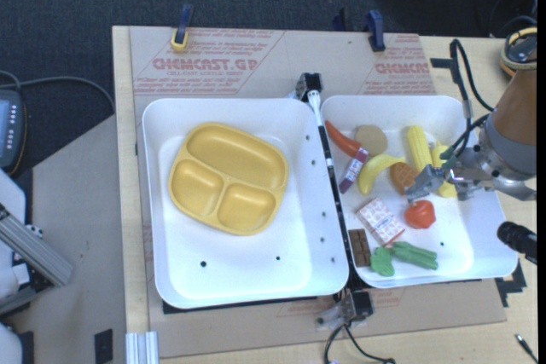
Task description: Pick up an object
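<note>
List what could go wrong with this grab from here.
1. The gripper sits low among crowded toys: tomato, brown piece, banana and corn lie close together, so it may pinch two things or shove one aside.
2. The round tomato could roll away from a closing grip.

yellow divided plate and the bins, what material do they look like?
Yellow divided plate: likely molded plastic, matte to satin, with uniform colour, soft rounded compartment ridges and faint sheen. Bins: probably thin formed white plastic, smooth and slightly glossy, with rounded corners and rolled rims. Neither is certain from the look alone.
</note>
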`<state>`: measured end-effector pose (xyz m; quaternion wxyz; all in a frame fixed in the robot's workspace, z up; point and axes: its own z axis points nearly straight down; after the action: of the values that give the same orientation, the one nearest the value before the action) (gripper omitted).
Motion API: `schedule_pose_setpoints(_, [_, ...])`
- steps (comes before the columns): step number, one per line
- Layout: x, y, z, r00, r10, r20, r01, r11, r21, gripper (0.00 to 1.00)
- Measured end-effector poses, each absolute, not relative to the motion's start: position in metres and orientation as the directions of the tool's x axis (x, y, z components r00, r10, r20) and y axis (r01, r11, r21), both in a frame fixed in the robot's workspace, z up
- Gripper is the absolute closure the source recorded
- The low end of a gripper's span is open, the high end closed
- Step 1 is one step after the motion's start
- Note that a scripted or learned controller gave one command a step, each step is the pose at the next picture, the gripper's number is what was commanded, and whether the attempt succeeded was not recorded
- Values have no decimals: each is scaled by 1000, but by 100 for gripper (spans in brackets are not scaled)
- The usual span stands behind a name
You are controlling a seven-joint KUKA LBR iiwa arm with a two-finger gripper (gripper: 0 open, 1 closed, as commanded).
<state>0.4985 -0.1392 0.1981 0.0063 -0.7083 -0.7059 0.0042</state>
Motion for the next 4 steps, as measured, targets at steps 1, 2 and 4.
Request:
schedule_pose_setpoints(1, [502,-139,205,0,1000,1,1000,0,-1,0])
schedule_pose_setpoints(2, [510,-136,147,0,1000,3,1000,0,-7,0])
schedule_pose_setpoints(4, [510,-130,88,0,1000,3,1000,0,3,0])
